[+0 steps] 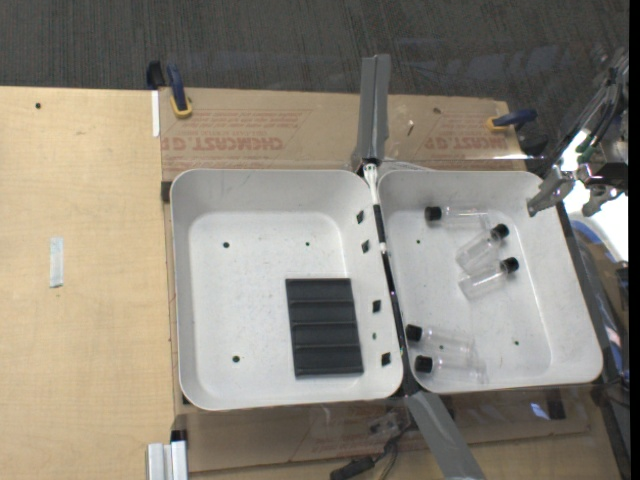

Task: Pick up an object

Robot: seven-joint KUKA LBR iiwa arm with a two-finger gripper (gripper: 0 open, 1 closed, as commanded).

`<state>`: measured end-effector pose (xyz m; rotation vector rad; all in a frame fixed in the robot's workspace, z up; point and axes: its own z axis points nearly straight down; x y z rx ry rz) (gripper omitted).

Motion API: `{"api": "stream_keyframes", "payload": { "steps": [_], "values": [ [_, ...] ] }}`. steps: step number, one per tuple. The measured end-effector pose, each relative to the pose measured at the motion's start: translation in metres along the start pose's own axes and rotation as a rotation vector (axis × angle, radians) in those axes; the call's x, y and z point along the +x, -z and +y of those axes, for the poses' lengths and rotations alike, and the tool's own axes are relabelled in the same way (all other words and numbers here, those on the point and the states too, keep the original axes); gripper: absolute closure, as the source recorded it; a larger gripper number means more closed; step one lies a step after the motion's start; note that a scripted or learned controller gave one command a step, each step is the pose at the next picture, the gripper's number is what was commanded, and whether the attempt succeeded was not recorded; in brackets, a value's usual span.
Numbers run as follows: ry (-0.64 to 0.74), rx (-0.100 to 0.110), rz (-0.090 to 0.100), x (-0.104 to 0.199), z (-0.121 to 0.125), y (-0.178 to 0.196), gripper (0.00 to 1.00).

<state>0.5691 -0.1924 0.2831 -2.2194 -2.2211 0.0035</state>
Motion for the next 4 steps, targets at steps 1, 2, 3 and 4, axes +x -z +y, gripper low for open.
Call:
{"api": "stream_keyframes", "payload": {
  "steps": [1, 2, 3, 4],
  "values": [
    [0.053, -0.001, 0.000, 0.010, 0.054, -0.114, 0.00],
    [0.104, -0.031, -0.003, -0.014, 0.040, -0.175, 0.00],
    [0.134, -0.002, 0.000, 0.043, -0.009, -0.191, 0.00],
    [0.153, -0.003, -0.001, 0.060, 0.060, -0.178, 0.00]
  ]
}}
